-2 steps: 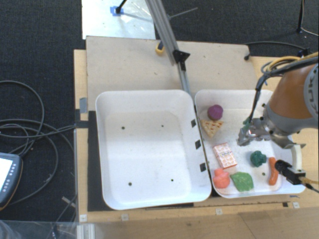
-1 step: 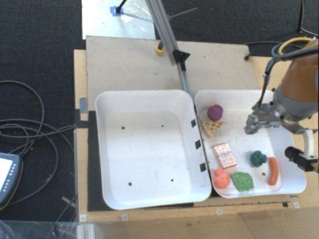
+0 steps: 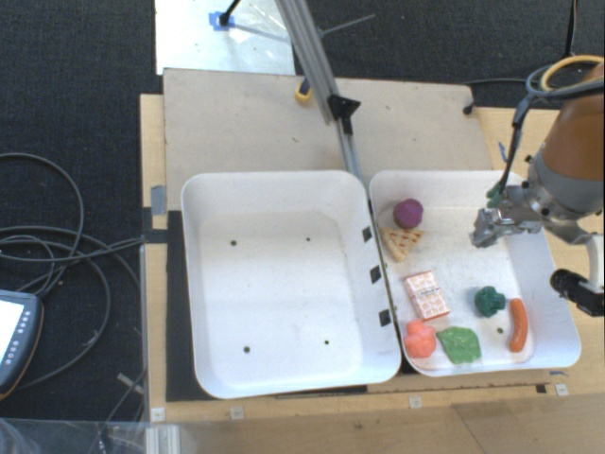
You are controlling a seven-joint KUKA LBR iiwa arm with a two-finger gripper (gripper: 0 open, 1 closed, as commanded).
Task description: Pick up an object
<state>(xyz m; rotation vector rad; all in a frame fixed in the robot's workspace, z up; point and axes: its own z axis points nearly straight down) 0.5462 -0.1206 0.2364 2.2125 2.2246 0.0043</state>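
Observation:
The right bin (image 3: 544, 343) holds several small objects: a purple ball (image 3: 408, 213), a tan waffle wedge (image 3: 401, 243), a pink-and-white box (image 3: 427, 295), an orange-red fruit (image 3: 421, 340), a light green leafy piece (image 3: 459, 344), a dark green broccoli (image 3: 489, 301) and an orange sausage (image 3: 517, 324). My gripper (image 3: 488, 230) hangs over the upper right part of this bin, right of the purple ball and above the broccoli. Nothing shows between its fingers.
The left bin (image 3: 203, 253) sits beside the right one, their rims meeting at black clips (image 3: 375, 273). A grey tripod pole (image 3: 317, 55) slants in from the top. Cables lie on the dark floor (image 3: 57, 244) at the left, near a pendant (image 3: 14, 334).

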